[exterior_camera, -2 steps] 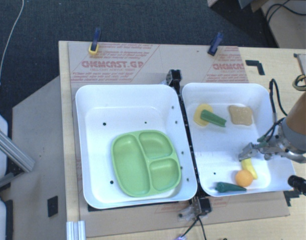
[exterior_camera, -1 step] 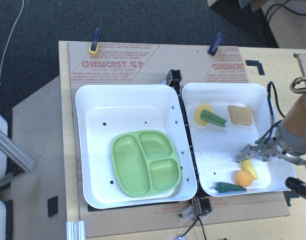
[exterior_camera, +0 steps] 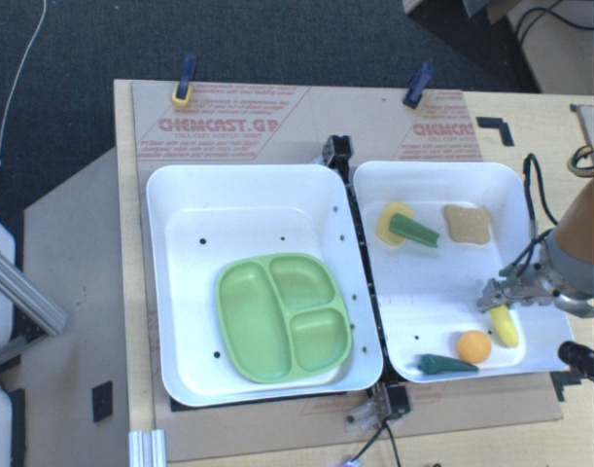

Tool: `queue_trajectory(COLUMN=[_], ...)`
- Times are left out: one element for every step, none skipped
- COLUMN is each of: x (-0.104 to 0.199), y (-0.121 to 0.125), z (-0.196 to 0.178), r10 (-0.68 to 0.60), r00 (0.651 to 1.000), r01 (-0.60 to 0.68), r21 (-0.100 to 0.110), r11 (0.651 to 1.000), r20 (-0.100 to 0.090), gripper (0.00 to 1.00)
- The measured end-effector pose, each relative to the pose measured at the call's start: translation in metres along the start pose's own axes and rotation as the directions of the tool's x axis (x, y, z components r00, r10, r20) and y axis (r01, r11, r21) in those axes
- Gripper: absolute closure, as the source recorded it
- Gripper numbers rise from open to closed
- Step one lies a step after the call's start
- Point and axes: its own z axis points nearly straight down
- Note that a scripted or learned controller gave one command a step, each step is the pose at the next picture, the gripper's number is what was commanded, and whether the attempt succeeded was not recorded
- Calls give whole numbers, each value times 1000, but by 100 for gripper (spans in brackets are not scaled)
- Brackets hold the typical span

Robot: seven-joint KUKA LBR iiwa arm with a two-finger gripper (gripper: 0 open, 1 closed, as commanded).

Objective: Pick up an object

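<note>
Cropping by the frame edge hides most of the grey arm (exterior_camera: 580, 236) at three o'clock, so only its lower wrist and the metal two-finger gripper (exterior_camera: 498, 298) can be read. The gripper's tips sit low in the right-hand shallow white plastic bin (exterior_camera: 423, 290), just above the small yellow banana-shaped toy (exterior_camera: 505, 328), touching it or nearly so; whether the fingers are spread or closed is too small and cluttered to make out, and nothing can be seen clearly between them. Just beside the banana, toward eight o'clock, lies a smooth round orange ball (exterior_camera: 473, 346), and at the bin's six o'clock rim rests a dark green tapered piece (exterior_camera: 447, 364), its exact shape hard to tell. Near the bin's twelve o'clock wall, a flat yellow piece (exterior_camera: 392, 220) is partly covered by a green stick-shaped object (exterior_camera: 414, 231) lying across it; a rough-looking tan square block (exterior_camera: 468, 224) sits at their three o'clock, apart from them. The left-hand white bin (exterior_camera: 180, 261) bears a glossy light green plastic divided plate (exterior_camera: 283, 316) with three compartments, lying toward its five o'clock corner. Both bins rest on a brown printed cardboard sheet (exterior_camera: 228, 125), held at twelve o'clock by a yellow-and-blue clamp (exterior_camera: 184, 82) and a blue clamp (exterior_camera: 418, 86).
</note>
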Motion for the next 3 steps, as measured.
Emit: queue_trajectory(x=[6, -3, -3], y=[8, 16, 17], z=[-58, -114, -149], r10=[-3, -2, -2], r00=[1000, 1000, 1000], r01=[3, 2, 2], r21=[-8, -9, -7], r11=[1000, 1000, 1000], r20=[4, 5, 4], gripper=[100, 100, 100])
